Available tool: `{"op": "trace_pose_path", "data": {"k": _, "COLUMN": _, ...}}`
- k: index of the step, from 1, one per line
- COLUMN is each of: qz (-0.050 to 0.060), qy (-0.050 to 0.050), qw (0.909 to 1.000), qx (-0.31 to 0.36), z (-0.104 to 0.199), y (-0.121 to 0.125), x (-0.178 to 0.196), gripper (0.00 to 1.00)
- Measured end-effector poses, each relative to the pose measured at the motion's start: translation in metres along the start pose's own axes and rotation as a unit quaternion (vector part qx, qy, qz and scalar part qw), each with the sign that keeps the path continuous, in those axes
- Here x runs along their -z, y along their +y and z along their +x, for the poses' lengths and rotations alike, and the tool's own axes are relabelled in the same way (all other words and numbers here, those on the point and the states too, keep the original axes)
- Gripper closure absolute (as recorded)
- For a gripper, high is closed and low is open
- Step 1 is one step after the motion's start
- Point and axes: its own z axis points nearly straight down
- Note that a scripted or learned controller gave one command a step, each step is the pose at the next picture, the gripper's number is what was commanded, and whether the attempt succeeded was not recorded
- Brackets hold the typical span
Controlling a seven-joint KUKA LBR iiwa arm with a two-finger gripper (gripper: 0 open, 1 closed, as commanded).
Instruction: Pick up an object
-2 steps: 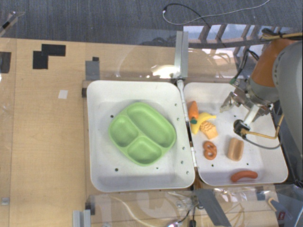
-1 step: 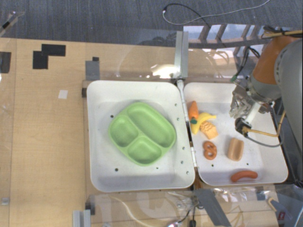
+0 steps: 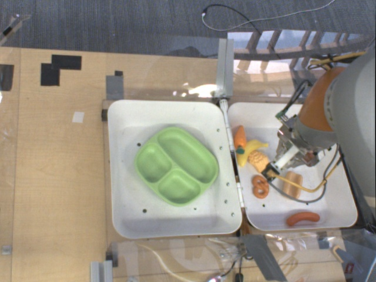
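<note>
Over the right bin (image 3: 336, 207), pincer (image 3: 301, 155) hovers near banana (image 3: 256, 150)

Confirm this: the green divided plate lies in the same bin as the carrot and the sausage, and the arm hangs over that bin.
Wrong on the plate. The camera view shows the green divided plate in the other bin; the carrot and the sausage share the bin that the arm hangs over.

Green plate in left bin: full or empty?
Empty. All three compartments of the green plate show bare green.
</note>
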Motion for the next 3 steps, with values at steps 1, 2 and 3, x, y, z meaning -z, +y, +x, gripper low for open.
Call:
{"op": "trace_pose_path", "data": {"k": 1, "qz": 0.0, "qy": 0.0, "qw": 0.9957, "qx": -0.092, "z": 0.013, "y": 0.001, "x": 0.0, "gripper": 1.0}}
{"op": "trace_pose_path", "data": {"k": 2, "qz": 0.004, "qy": -0.004, "qw": 0.9739, "qx": -0.227, "z": 0.024, "y": 0.06, "x": 0.009, "gripper": 1.0}}
{"op": "trace_pose_path", "data": {"k": 3, "qz": 0.002, "qy": 0.0, "qw": 0.9743, "qx": -0.225, "z": 0.052, "y": 0.012, "x": -0.002, "gripper": 1.0}}
